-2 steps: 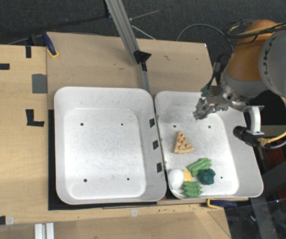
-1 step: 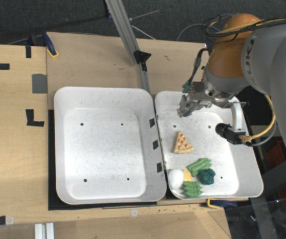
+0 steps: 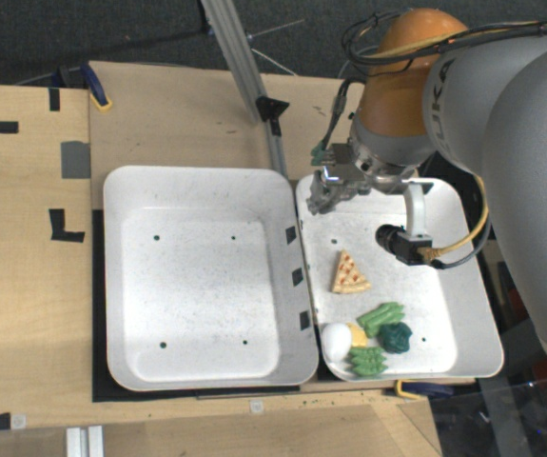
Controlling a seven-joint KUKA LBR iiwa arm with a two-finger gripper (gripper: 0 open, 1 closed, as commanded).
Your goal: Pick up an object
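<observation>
Grey gripper [image 3: 322, 198] — fingers indistinct

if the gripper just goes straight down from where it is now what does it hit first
Probably the bare floor of the right bin near its upper left corner. The gripper hangs there, well apart from the pizza slice toy and the green toys. Depth is unclear.

Bench [image 3: 187, 112] w/ 2 white bins [image 3: 202, 274].

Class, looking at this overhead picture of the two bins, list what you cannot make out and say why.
- Gripper: its fingers blur into dark metal at the right bin's far left corner; their gap is unreadable.
- Toy pile: overlapping green pieces and a white one, too small to identify.
- Right bin's far edge: hidden by the arm.
</observation>
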